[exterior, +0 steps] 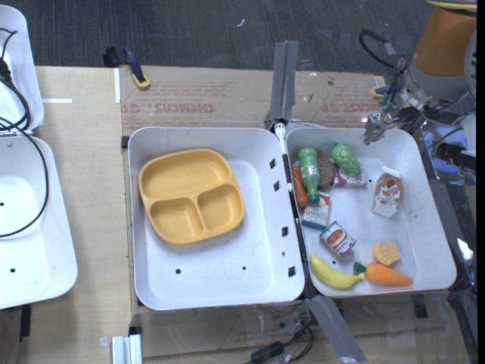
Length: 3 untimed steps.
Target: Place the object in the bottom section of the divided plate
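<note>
gripper (373, 131) poised; yellow divided plate (191, 195) three-sectioned.

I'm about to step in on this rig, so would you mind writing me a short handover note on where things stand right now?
Claw: hanging over the top edge of the right bin, with nothing seen between its tips; whether it is open is unclear.
Plate: yellow, divided, in the left bin, with nothing in any of its sections.
Toys, all in the right bin: green bottle, banana, carrot, small can, milk carton, among others.
Done: nothing placed yet.
Left: pick one toy, carry it across and set it in the plate's bottom section.
</note>
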{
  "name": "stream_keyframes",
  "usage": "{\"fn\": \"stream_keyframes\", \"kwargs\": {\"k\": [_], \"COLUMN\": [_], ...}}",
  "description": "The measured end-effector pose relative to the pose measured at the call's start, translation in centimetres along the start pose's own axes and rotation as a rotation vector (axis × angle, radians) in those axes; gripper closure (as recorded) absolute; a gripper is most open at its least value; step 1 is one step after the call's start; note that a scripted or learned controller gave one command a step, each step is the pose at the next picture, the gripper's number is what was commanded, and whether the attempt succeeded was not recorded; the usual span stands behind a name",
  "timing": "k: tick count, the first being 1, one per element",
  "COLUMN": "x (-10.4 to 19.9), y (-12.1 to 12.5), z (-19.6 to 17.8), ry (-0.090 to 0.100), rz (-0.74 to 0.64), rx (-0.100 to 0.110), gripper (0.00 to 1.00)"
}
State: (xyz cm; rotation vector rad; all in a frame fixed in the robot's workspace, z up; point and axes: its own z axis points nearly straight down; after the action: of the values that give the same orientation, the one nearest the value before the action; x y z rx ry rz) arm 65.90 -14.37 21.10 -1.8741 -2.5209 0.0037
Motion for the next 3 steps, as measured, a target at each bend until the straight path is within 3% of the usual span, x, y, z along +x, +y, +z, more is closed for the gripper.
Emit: {"fn": "stream_keyframes", "kwargs": {"k": [1, 2, 3], "x": [-3.5, -4.9, -3.0], "y": [-6.9, -8.8, -10.4], "z": [0.3, 2.5, 5.2], "ry": [0.0, 0.001, 0.001], "rz": [-0.032, -0.377, -0.672], "rx": [-0.001, -0.002, -0.003], "gripper": [1.0, 1.0, 1.0]}}
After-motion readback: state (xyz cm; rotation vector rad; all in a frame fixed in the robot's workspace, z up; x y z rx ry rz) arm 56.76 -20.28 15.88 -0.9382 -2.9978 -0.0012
